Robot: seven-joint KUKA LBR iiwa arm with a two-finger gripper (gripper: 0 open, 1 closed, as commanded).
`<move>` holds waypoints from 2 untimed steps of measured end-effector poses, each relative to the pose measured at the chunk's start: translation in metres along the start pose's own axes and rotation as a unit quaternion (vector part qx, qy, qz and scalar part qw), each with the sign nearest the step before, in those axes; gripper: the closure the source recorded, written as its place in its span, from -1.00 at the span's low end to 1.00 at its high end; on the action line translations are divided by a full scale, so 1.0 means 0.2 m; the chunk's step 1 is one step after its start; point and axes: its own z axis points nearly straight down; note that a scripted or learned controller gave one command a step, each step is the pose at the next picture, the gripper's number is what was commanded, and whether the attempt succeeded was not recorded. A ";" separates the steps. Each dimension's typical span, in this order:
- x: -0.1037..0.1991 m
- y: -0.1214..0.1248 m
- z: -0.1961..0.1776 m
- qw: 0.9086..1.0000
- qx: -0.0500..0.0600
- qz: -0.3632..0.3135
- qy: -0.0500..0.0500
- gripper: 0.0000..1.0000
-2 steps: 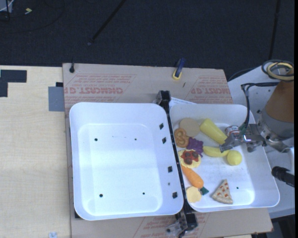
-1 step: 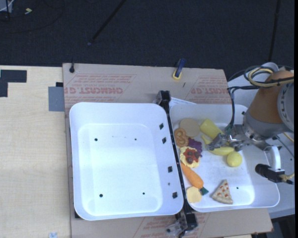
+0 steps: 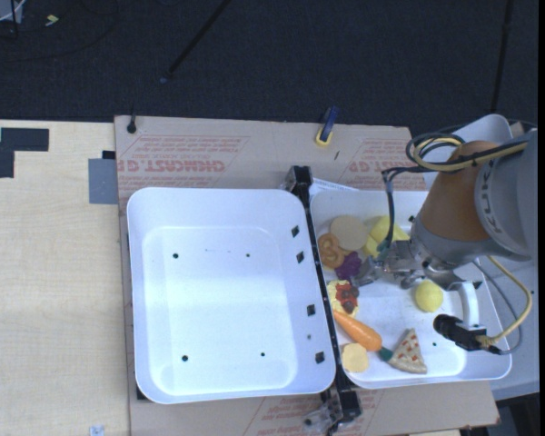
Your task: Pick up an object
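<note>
The right bin (image 3: 490, 368) holds several toy foods. A purple grape bunch (image 3: 350, 264) lies beside an orange pretzel (image 3: 330, 248) and a beige disc (image 3: 350, 232). A yellow piece (image 3: 381, 230) sits at the back. Further forward are a red and yellow piece (image 3: 346, 295), an orange carrot (image 3: 360, 331), a small yellow round (image 3: 355, 359), a pizza slice (image 3: 408, 352) and a yellow ball (image 3: 428, 296). My gripper (image 3: 382, 269) hangs low over the middle of this bin. It is just right of the grapes and left of the yellow ball.
The left bin (image 3: 141, 243) stands next to the right one, with a black divider (image 3: 313, 271) between them. Both rest on a cardboard sheet (image 3: 218, 157). The arm's grey and orange wrist (image 3: 463, 207) covers the right bin's back right corner.
</note>
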 end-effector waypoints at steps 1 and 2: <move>0.09 0.33 0.00 1.000 -0.001 -0.001 0.001 -1.00; 0.24 0.40 0.00 1.000 0.001 0.000 -0.001 -1.00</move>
